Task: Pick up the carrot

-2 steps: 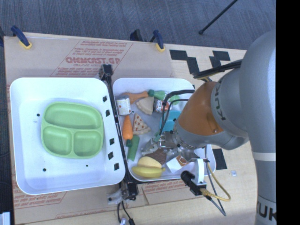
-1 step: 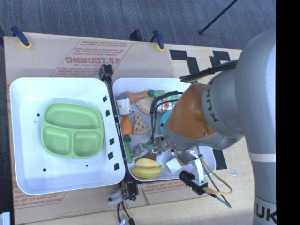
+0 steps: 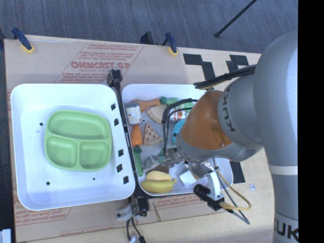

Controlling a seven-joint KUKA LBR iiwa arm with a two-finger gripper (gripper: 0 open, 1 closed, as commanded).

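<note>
The arm (image 3: 253, 110), grey with an orange band, reached in from the right and covered much of the right bin; its wrist hung low over the bin's middle. The bench (image 3: 91, 65) was a brown board with red print, held by blue and yellow clamps (image 3: 23, 42) along its far edge. Two white bins sat on it side by side, touching along a black strip of clips. The left bin (image 3: 25, 135) held a green tray (image 3: 78, 139) with three compartments, lying near its centre. The right bin (image 3: 147, 91) was crowded with small things. The gripper (image 3: 169, 158) sat below the orange band, down among those things, and whether it was apart or together could not be told, as the wrist hid it. A banana (image 3: 158, 182) lay at the bin's near edge, just below the gripper. The carrot (image 3: 136, 134) lay against the bin's left wall, orange and pointing up and down the view, just beside a pizza slice (image 3: 150, 134) and apart from the gripper. A small can (image 3: 133, 114) stood above the carrot, near the far left corner. Cables (image 3: 230, 199) trailed from the wrist over the bin's near right corner
</note>
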